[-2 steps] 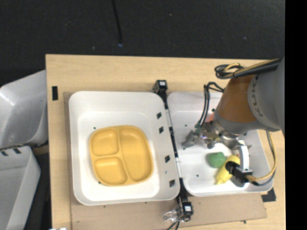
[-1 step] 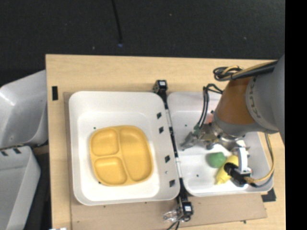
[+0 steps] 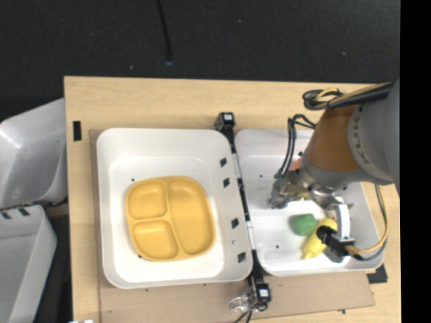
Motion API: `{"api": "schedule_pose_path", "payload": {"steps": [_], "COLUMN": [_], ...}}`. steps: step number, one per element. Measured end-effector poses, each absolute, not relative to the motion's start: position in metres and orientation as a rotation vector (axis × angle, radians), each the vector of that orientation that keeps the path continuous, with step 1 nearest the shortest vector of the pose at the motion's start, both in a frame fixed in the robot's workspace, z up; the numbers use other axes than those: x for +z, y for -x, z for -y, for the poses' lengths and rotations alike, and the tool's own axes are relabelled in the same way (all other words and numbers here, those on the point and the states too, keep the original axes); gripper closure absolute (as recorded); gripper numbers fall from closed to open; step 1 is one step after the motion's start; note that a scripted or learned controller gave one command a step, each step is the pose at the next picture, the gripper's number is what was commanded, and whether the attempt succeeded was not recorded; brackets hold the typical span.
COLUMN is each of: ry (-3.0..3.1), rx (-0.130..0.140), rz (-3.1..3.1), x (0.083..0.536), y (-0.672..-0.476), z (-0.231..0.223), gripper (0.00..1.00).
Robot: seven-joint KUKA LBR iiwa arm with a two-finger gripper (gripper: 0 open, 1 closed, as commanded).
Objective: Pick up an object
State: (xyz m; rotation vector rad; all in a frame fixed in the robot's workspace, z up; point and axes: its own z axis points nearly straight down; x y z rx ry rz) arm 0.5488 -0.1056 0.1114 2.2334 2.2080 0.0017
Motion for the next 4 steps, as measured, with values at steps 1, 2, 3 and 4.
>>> {"api": "schedule_pose_path", "payload": {"steps": [1, 2, 3, 4], "ry": [-2.217, -2.213, -2.214, -2.213], "rx": [0.007, 0.008, 0.005, 0.003], "rz": [-2.216, -2.219, -2.222, -2.227], "x": [0.175, 0.239, 0.276, 0.272], "y": [-0.555, -0.56, -0.562, -0.575], "z": [0.109, 0.111, 0.112, 0.06], "gripper": [1.0, 1.0, 1.0, 1.0]}}
